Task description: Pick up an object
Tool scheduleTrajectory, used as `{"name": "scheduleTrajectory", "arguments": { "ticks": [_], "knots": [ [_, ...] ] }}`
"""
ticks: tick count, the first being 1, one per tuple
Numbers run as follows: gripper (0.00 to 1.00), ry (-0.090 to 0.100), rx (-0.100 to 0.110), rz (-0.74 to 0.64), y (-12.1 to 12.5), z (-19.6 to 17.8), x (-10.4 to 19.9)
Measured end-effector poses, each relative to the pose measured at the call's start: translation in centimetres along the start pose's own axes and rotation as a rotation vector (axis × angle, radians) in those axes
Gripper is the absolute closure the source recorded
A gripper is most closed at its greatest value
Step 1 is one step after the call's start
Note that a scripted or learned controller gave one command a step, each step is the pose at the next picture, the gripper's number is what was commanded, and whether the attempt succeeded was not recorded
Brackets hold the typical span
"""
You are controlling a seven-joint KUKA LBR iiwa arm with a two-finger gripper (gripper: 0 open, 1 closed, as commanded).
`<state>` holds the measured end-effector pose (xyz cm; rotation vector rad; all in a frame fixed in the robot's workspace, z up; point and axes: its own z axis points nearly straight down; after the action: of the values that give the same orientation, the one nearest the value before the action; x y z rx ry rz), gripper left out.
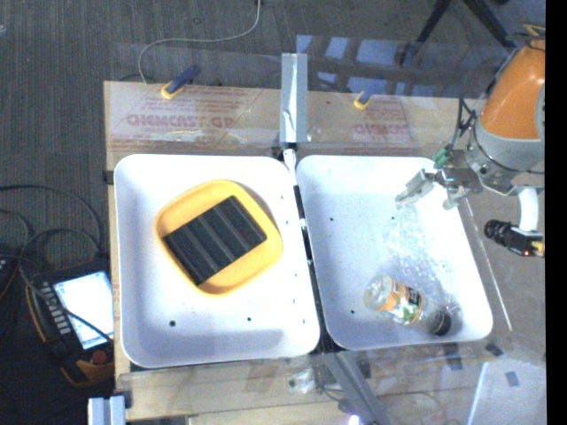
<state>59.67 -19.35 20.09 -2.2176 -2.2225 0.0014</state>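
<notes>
Bottle (409,301), a clear plastic one with a green-and-orange label and a dark cap, lies on its side near the front of the right bin (341,264), its cap end close to the front right corner. It is the likeliest thing to pick, and it rests flat on the bin floor, so the pick itself is not yet done. The gripper (431,184) hangs over the back right part of the same bin, well apart from the bottle, with its two fingers spread and nothing between them. The arm (514,104) reaches in from the right (grey, with its orange band showing above the wrist). In the left bin (142,326) sits a yellow dish (266,255) carrying a black ribbed block (217,235), untouched and far from the gripper. Judging by this, the task is at its approach stage: the gripper must travel toward the front of the bin, come down over the bottle, close on it and lift.
</notes>
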Motion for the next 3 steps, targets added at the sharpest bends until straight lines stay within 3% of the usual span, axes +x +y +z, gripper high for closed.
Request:
{"name": "scheduleTrajectory", "arguments": {
  "ticks": [1, 2, 3],
  "knots": [
    [0.00, -0.001, 0.000, -0.109, -6.0, 1.9, 3.3],
    [0.00, -0.009, -0.021, -0.255, -9.9, 10.8, 2.8],
    [0.00, 0.009, -0.009, 0.007, -2.2, 8.0, -2.0]
  ]
}}
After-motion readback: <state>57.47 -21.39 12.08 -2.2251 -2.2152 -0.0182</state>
